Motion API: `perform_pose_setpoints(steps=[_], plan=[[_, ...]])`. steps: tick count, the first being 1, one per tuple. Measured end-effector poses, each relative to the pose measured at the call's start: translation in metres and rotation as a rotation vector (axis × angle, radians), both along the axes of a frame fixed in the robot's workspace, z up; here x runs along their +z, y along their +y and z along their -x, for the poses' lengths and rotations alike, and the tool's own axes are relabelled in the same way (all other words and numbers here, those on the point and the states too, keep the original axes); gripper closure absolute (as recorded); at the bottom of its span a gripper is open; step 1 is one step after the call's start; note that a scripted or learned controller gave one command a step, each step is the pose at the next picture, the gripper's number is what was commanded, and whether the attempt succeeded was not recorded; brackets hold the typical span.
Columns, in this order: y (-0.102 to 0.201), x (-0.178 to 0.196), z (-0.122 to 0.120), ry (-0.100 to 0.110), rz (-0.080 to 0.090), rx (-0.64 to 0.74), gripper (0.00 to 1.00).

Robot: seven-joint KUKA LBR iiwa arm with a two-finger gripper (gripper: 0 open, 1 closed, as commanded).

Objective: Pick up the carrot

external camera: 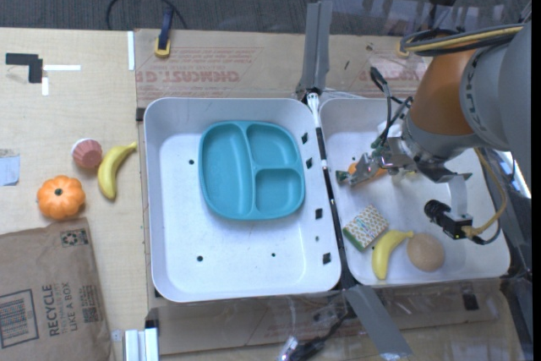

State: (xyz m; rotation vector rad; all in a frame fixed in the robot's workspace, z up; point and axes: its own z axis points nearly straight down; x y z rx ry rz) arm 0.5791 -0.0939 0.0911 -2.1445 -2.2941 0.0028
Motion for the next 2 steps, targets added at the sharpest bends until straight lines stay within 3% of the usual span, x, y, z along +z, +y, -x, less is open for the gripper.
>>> perform_pose_setpoints(steps=[1, 2], plan=[[-0.001, 0.009, 0.000, 0.000, 0.001, -0.001, 1.00], [0.043, 0.100, 0.023, 0.000, 0.001, -0.144, 1.00]])
